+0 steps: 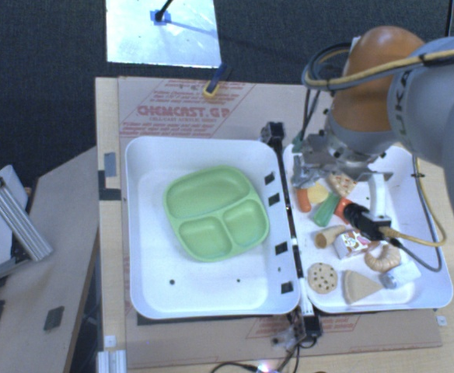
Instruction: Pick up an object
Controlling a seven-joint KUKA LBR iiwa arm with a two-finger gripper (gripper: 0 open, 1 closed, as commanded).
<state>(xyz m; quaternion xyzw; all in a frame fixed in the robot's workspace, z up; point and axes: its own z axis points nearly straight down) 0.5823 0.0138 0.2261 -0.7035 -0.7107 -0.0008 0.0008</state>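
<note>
Grey arm (437,92), orange band (378,76), yellow cable (413,239).

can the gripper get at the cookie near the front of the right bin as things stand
Probably yes. The cookie lies flat with nothing on top of it, and the gripper sits over the same bin's far end, so a short move toward the front should reach it.

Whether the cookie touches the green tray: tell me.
Apart. The camera view shows the cookie in the right bin and the green tray in the left bin, the bin walls between them.
</note>
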